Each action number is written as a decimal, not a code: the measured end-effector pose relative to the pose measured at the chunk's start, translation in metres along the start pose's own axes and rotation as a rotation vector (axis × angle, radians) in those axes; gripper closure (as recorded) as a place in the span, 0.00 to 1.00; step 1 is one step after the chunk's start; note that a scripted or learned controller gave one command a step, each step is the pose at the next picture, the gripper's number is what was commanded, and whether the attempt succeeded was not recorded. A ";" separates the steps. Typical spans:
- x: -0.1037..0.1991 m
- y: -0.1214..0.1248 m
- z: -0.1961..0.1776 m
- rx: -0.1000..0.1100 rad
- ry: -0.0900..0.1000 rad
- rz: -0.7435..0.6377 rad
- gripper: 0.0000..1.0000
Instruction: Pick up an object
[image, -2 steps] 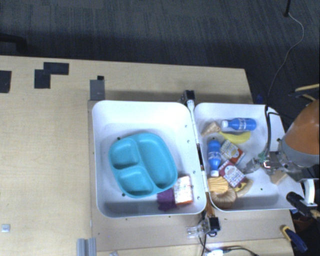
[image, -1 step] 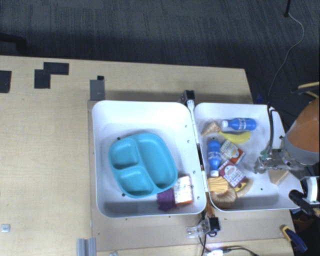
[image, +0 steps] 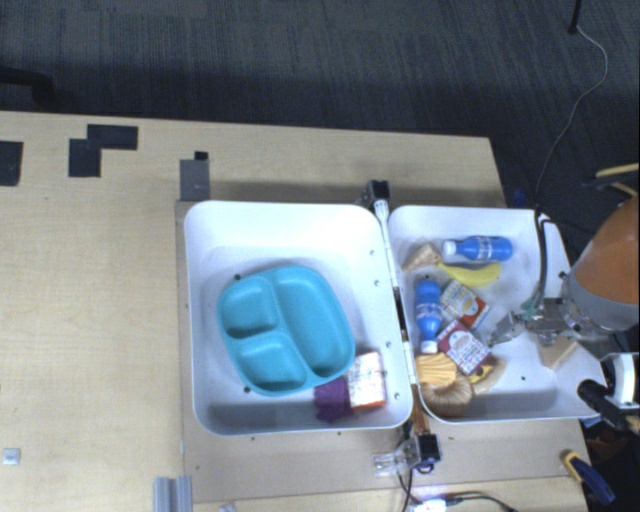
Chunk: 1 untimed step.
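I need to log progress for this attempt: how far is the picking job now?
Nothing looks picked yet. The bottles, the banana and the packets lie in the right bin; the blue tray and a box lie in the left bin. In hand: the tool is low over the right bin beside the packets. I see nothing between its fingers. Left: grasp one object and lift.

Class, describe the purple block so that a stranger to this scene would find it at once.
Start at the left white bin, which holds a blue divided plate. Below the plate's lower right corner, against the bin's near wall, sits the purple block. Its neighbour, touching its right side, is an orange and white box.
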<state>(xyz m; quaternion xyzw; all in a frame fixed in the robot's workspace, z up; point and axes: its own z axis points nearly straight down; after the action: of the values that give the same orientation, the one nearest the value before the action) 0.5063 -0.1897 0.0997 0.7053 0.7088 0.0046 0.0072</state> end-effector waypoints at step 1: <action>0.000 0.002 -0.011 -0.004 -0.001 -0.001 1.00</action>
<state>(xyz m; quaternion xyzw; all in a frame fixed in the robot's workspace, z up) 0.5080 -0.1892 0.1106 0.7048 0.7094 0.0057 0.0087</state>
